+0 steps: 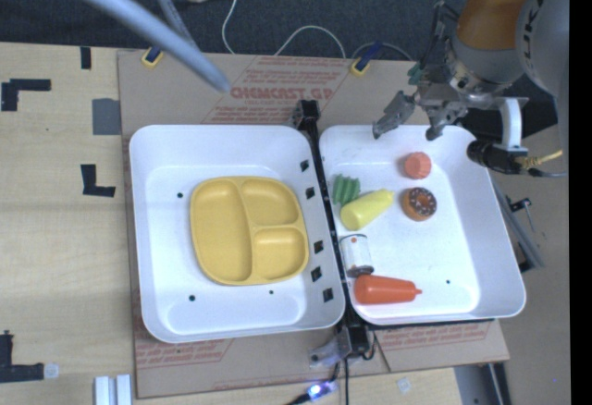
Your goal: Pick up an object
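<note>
A grey KUKA arm with an orange band above its wrist (504, 6) reaches in from the right of the camera view over a bench bearing two shallow white bins, its two-finger gripper (412, 121) poised above the far rim of the right-hand white bin (481, 288) with its dark fingers spread wide and nothing between them. The left-hand white bin (157, 301) holds only a yellow plastic plate divided into three compartments (248, 229), well apart from the gripper and across the divider between the bins. The candidates for picking lie in the right-hand bin, all on the near side of the gripper: an orange plastic carrot (384, 288) along the near edge, its long axis running left to right with the tip pointing right; a pale yellow-green elongated toy vegetable (366, 208) tilted up toward the right, touching a small bunch of green toy beans (345, 188) by the divider; a small clear-and-white cylindrical jar (356, 253) between that vegetable and the carrot; a brown round doughnut-like toy with sprinkles (418, 203); and a small round red-orange toy (416, 165). This last piece sits nearest the open fingers, just toward the camera from them, and looks the likeliest target, calling for little more than a short move inward and a descent.
</note>
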